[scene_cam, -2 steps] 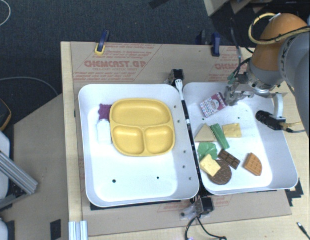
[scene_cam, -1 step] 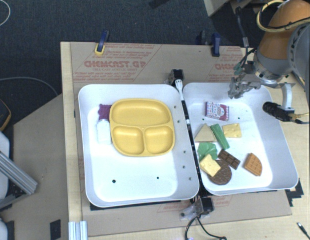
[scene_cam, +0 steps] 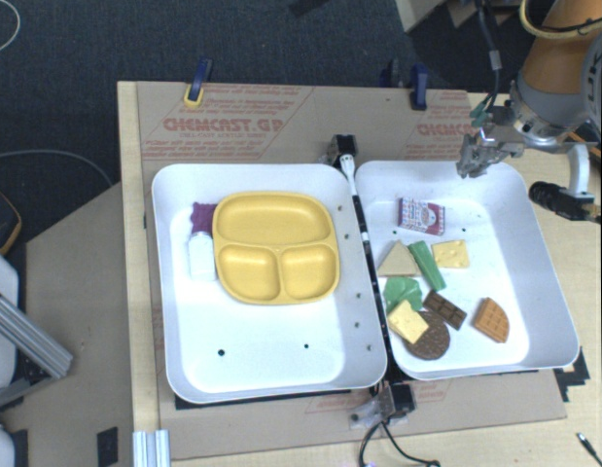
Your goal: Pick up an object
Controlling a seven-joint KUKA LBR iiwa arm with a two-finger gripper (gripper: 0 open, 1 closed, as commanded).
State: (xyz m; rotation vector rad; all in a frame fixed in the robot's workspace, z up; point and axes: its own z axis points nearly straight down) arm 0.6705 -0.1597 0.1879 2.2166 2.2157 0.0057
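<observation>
**Gripper hovering at the right bin's far rim, objects lying nearer the camera**

The right bin (scene_cam: 548, 261) is holding the pickable pieces; the gripper (scene_cam: 473, 163) is hanging over its far edge, grasp state unclear. The red-and-white packet (scene_cam: 421, 216) is sitting closest, down-left of it, with open floor around.

A divided tray (scene_cam: 276, 246) lies in the left bin (scene_cam: 174, 290), food pieces (scene_cam: 427, 300) in the right bin (scene_cam: 544, 290).
</observation>
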